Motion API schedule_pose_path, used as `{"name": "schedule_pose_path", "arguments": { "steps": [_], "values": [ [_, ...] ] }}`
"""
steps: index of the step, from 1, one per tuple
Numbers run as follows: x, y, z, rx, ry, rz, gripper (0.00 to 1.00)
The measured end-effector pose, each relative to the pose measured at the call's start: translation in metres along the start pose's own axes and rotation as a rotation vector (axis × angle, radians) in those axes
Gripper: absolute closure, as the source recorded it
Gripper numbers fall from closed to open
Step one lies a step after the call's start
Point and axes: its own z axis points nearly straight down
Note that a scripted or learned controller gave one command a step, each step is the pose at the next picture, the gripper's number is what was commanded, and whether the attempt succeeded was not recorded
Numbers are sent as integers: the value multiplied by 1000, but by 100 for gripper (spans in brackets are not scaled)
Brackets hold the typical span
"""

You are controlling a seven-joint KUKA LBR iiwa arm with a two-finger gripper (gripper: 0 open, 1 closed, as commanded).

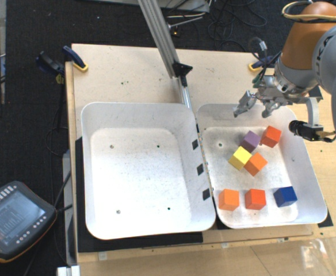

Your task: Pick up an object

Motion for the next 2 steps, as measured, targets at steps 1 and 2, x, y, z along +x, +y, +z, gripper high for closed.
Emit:
{"name": "schedule_pose_path", "arguments": {
  "steps": [1, 2],
  "values": [
    [7, -8, 56, 1, 0, 0, 0],
    [8, -8, 84, -1, -1, 0, 0]
  ]
}}
